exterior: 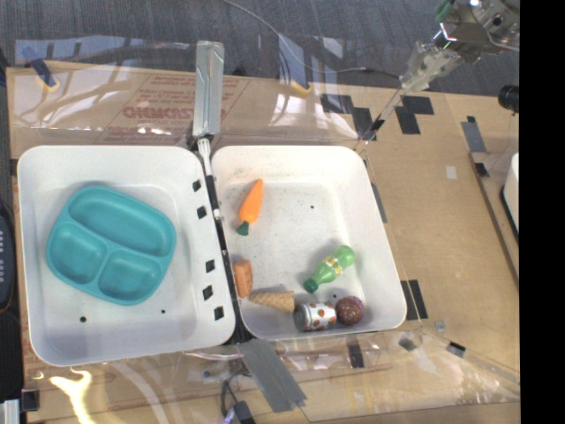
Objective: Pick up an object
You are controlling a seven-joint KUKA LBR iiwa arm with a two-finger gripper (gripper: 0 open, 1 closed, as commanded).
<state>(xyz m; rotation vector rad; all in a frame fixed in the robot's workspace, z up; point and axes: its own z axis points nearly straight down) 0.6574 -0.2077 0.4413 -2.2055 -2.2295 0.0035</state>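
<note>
Approach step: the end effector (424, 67) hangs above the tabletop beyond the right bin (375, 203) — you cannot tell its state. The carrot (252, 203) lies apart in that bin — descend there next.

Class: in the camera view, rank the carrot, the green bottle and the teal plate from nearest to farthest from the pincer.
1. Carrot, right bin, upper left.
2. Green bottle, right bin, lower right.
3. Teal plate, left bin.

The pincer sits at upper right.
</note>
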